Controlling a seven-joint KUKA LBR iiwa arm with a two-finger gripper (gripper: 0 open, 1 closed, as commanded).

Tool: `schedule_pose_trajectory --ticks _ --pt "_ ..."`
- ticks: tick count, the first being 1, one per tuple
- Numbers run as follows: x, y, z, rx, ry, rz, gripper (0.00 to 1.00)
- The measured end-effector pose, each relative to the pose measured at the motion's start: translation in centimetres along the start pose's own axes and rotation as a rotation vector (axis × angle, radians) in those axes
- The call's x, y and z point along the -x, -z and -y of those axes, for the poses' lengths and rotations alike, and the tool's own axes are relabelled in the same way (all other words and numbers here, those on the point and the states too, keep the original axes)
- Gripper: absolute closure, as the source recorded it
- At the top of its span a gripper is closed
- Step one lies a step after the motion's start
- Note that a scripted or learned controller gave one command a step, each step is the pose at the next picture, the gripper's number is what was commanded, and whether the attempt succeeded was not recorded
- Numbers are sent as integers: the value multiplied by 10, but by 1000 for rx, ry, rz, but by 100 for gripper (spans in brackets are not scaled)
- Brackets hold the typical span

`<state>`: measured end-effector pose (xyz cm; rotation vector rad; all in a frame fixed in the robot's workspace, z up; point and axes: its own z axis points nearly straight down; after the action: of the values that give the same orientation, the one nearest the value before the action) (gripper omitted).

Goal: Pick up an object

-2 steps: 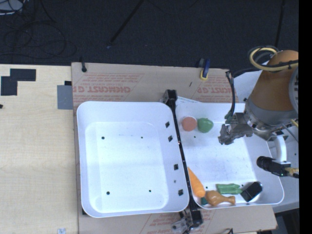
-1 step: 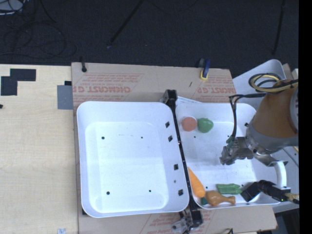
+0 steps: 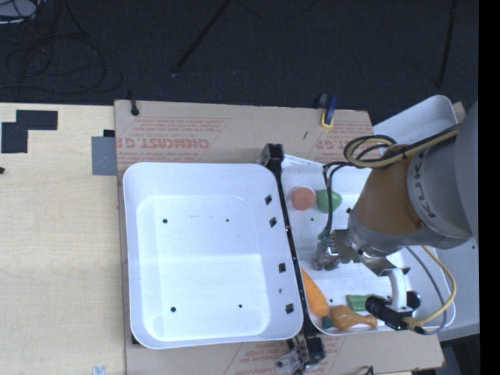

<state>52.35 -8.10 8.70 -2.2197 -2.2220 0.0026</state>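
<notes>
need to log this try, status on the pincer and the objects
Pincer low in right bin, grip unclear. Pink ball, green piece, carrot loose. Arm covers part of bin.

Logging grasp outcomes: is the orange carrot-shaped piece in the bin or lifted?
In the bin. The carrot-shaped piece lies on the right bin floor, apart from the gripper.

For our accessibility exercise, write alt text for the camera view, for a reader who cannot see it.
A grey robot arm with an orange band reaches from the right into the right bin, its gripper low among a pink ball, a green object and an orange carrot-shaped toy. Beside it sits the left bin.
</notes>
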Motion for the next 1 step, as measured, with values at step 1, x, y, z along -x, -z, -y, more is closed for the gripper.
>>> schedule_pose_trajectory --ticks 1 --pt "49 1 -62 3 -1 2 100"
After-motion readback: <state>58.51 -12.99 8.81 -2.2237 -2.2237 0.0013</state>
